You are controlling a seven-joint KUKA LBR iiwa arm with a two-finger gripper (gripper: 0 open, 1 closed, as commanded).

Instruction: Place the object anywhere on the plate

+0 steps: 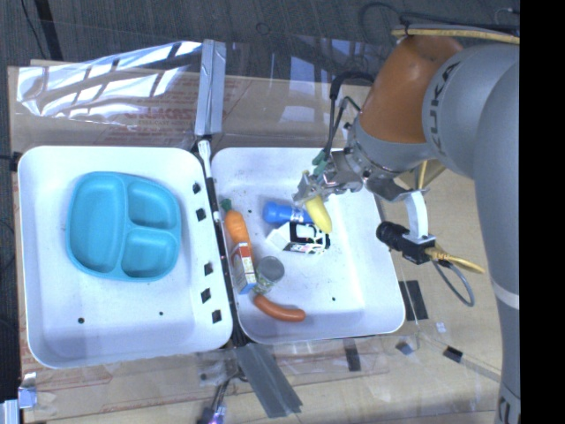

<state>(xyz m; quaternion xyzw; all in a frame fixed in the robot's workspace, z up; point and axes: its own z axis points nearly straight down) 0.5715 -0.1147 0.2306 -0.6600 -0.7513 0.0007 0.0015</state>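
A blue sectioned plate lies in the left bin. My gripper hangs over the middle of the right bin, just above a yellow banana. The banana's upper end sits right under the fingertips, and I cannot tell whether it is gripped. Beside it lie a blue cylinder and a black-and-white card.
Along the right bin's left wall sit an orange carrot, a small bottle and a grey round lid. A sausage lies near the front. A clip-lined divider separates the bins. Cables trail at the right.
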